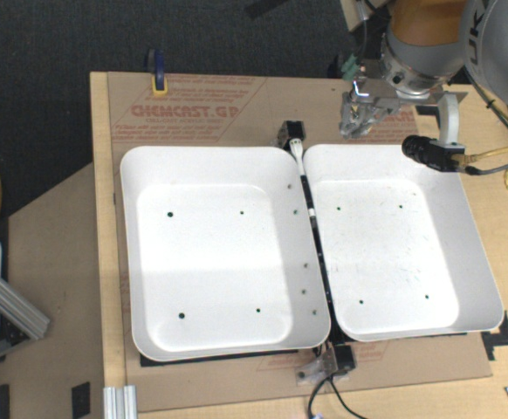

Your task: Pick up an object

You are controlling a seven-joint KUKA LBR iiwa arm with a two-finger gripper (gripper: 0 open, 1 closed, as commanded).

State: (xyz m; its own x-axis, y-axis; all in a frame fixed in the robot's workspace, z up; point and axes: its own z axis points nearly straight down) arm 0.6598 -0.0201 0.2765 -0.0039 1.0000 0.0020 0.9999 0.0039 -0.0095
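The grey arm with its orange band (424, 11) reaches in from the upper right. Its gripper (360, 127) hangs just behind the back rim of the right bin (463, 234), over the brown board. I see nothing hanging from the gripper. The left bin (136, 234) and the right bin lie side by side, their white floors showing a few small black dots. No loose object shows on either floor.
Both bins rest on a brown board (193, 103) printed with red lettering. A blue and yellow clamp (157, 71) stands at the board's back left. Black clips (291, 133) hold the bins together at back and front (337, 360). A black fitting (429, 151) with cable sticks out beside the wrist.
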